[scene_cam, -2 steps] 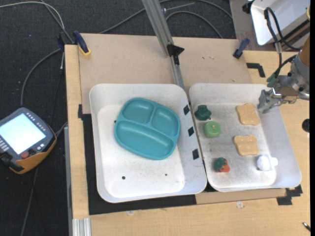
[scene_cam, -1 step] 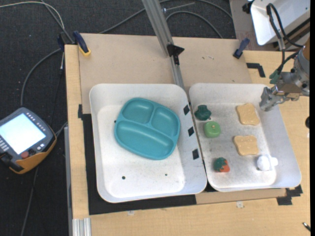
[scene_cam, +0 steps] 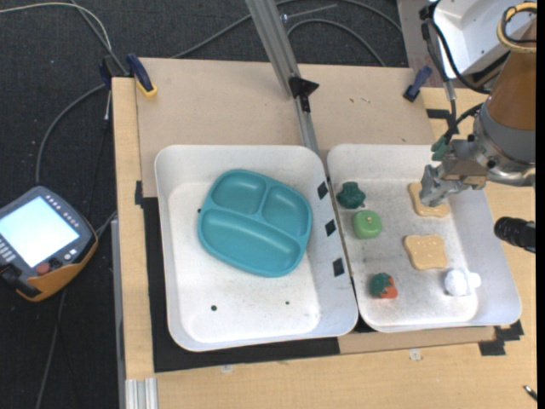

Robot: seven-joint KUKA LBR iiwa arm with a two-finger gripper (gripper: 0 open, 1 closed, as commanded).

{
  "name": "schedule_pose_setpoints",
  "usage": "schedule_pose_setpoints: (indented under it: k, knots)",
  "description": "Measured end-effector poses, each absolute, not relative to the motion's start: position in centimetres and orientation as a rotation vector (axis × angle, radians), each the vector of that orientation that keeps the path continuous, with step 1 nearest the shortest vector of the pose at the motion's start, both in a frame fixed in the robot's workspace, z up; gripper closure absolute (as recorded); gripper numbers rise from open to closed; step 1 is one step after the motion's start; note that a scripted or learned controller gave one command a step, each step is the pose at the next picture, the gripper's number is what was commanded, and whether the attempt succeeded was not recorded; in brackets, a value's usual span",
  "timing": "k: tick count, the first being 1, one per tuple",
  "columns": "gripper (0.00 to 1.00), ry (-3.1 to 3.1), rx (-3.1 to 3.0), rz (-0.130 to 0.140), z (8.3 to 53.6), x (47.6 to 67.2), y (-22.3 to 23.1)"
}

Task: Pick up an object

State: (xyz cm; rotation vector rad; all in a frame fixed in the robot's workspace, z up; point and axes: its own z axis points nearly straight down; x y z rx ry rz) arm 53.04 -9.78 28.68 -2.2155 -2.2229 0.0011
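Low over the right bin's far right part sits the gripper [scene_cam: 433, 192], its grey fingers pointing down onto a tan cracker-like piece [scene_cam: 428, 204]; whether the fingers are parted or closed cannot be told from this angle, and nothing is seen held between them; the arm [scene_cam: 511, 109] comes in from the right, its orange band above the grey wrist.

Largest of all is the bench [scene_cam: 221, 100], a pale brown board with blue clamps at its far corners; a metal pole [scene_cam: 277, 41] slants across it toward the gap between the bins; next come the two white bins, the left bin [scene_cam: 247, 318] and the right bin [scene_cam: 426, 309], side by side and touching along their inner edges; the left one holds a teal divided plate [scene_cam: 255, 221], lying flat and slightly turned, with three compartments; off the bench on the left, on the dark floor, rests a handheld control pendant [scene_cam: 38, 241] with a lit screen.

The smaller things all lie in the right bin; a tan waffle-like square [scene_cam: 425, 250] sits near the middle, just nearer than the piece under the gripper; a green apple [scene_cam: 367, 224] lies toward the inner edge, with a dark green leafy toy [scene_cam: 350, 196] just beyond it; a red and green strawberry-like toy [scene_cam: 382, 285] lies near the front; a small white object [scene_cam: 457, 283] rests at the front right, near the waffle.
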Motion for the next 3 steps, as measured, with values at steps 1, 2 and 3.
schedule_pose_setpoints:
  k: [1, 2, 3]
  knots:
    - [1.00, -2.225, -2.211, 0.001, 27.8, 51.9, -4.0]
    - [1.00, -2.224, -2.212, 0.003, 26.4, 52.4, 0.9]
    - [1.00, -2.223, -2.213, 0.004, 24.0, 51.1, 6.5]
